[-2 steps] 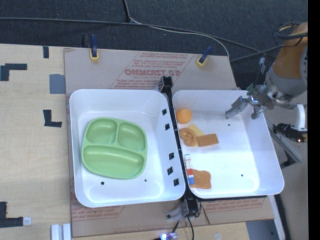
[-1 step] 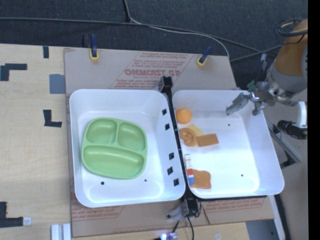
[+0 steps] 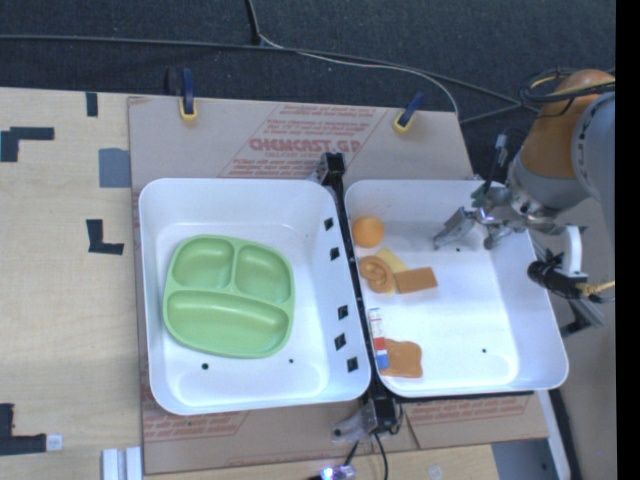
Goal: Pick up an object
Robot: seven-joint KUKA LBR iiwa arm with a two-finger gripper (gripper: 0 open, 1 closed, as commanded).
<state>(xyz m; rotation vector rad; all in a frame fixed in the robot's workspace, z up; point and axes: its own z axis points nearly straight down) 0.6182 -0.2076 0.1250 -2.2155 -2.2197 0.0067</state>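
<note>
Orange ball (image 3: pixel 368 231), left of hand (image 3: pixel 462 230) (apart)

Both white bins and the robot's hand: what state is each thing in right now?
Left bin: holds one green plate.
Plate: upright, three sections, flat on the bin floor.
Right bin: holds small items along its left side.
Orange ball: loose, near the divider.
Tan pieces: lying flat, touching.
Orange piece: flat, near the front.
Hand: over the right bin, holding nothing visible.
</note>
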